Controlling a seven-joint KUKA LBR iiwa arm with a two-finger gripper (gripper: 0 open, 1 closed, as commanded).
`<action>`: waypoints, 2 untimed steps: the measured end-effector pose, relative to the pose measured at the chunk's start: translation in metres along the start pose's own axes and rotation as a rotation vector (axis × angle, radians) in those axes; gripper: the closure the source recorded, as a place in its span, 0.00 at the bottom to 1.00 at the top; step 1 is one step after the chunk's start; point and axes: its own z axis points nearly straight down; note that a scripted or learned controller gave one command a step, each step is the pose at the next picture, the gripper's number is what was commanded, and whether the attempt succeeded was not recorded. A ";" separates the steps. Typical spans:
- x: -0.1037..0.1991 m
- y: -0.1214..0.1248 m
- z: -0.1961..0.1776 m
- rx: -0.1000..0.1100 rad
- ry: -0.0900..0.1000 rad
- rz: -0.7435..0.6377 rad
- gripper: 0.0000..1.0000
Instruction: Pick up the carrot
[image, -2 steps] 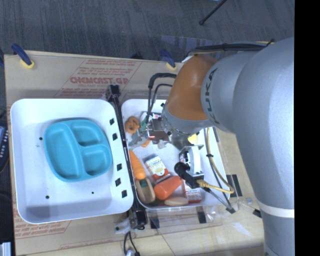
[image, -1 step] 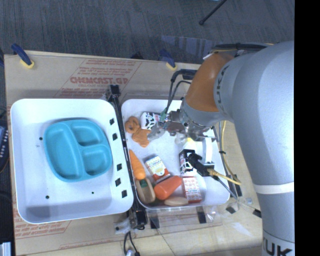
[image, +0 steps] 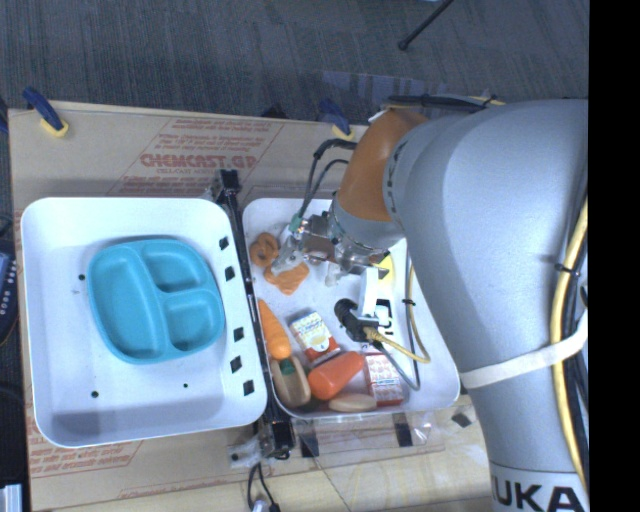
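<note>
The carrot (image: 274, 330) is a slim orange piece lying along the left wall of the right bin (image: 436, 345), its tip pointing to the far side. My gripper (image: 298, 243) hangs over the far left part of that bin, well beyond the carrot and apart from it. It is just above a crumpled orange piece (image: 289, 277) and next to a brown pretzel-shaped item (image: 265, 248). Nothing of the carrot is between its fingers. The grey arm covers the right half of the bin.
Near the carrot lie a small labelled box (image: 310, 329), a fat orange-red piece (image: 335, 373), a red packet (image: 381, 376), a brown wooden item (image: 291, 382) and a pale flat piece (image: 351, 403). The left bin (image: 55, 400) holds a blue divided tray (image: 155, 298).
</note>
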 end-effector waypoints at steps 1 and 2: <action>0.001 0.001 -0.011 -0.001 0.001 -0.006 1.00; 0.001 0.001 -0.011 0.000 0.001 -0.007 0.00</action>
